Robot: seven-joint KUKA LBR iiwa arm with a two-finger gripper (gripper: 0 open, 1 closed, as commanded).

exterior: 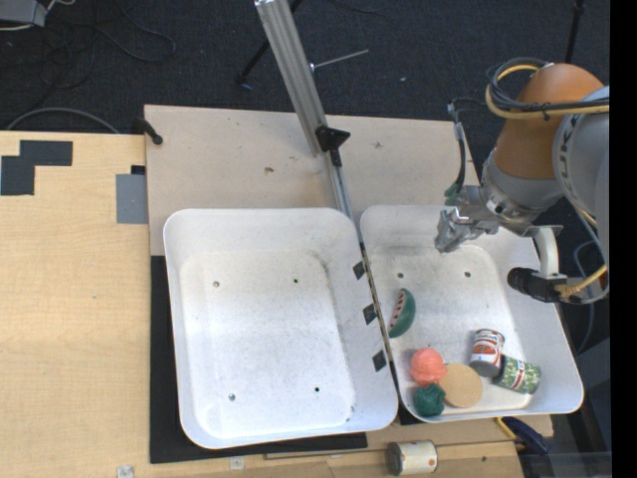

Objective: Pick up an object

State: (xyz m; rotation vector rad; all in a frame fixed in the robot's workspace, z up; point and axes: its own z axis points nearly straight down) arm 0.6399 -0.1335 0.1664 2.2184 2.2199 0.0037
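The two-finger gripper [450, 235] hovered near the bin's far wall (finger state indiscernible); the round orange-pink ball [427, 364] was judged light, soft, best pinched across its middle.

Two bins side by side, with objects gathered in the right one.

We see the shallow white left bin [189, 267] beside the shallow white right bin [518, 287]; in the right bin's near corner lie a watermelon-slice toy [401, 313], a pink ball [427, 364], a dark green lump [430, 399], a tan disc [462, 385], a red-and-white can [486, 349] and a green can [518, 374].
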